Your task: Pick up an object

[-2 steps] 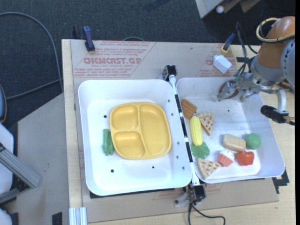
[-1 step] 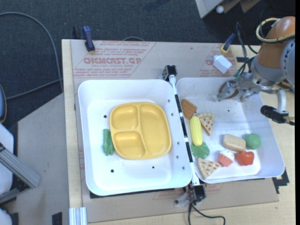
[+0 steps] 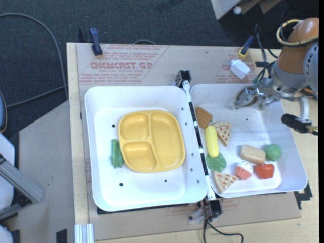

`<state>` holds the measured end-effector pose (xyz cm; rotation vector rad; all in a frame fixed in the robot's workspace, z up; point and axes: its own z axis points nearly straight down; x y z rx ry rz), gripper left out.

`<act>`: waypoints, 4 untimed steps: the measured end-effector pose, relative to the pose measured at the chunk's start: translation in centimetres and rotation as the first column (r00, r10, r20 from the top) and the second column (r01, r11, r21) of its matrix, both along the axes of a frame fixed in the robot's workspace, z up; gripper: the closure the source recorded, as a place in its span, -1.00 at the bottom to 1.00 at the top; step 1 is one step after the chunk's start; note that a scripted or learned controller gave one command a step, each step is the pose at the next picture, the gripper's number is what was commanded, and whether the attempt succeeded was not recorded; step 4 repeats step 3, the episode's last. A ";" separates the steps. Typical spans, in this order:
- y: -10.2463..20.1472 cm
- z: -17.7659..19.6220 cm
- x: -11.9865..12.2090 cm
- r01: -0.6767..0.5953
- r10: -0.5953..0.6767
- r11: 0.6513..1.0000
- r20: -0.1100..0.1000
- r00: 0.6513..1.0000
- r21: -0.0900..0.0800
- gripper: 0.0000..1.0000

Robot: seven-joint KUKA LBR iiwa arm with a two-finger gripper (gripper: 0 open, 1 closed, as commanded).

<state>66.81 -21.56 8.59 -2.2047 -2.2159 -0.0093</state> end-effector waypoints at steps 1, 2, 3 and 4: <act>0.0 0.0 0.0 -0.001 0.001 1.000 0.000 1.000 0.000 -1.00; 0.0 0.0 0.0 -0.001 0.001 1.000 0.000 1.000 0.000 -1.00; 0.0 0.0 0.0 -0.001 0.001 1.000 0.000 1.000 0.000 -1.00; 0.0 0.0 0.0 -0.001 0.001 1.000 0.000 1.000 0.000 -1.00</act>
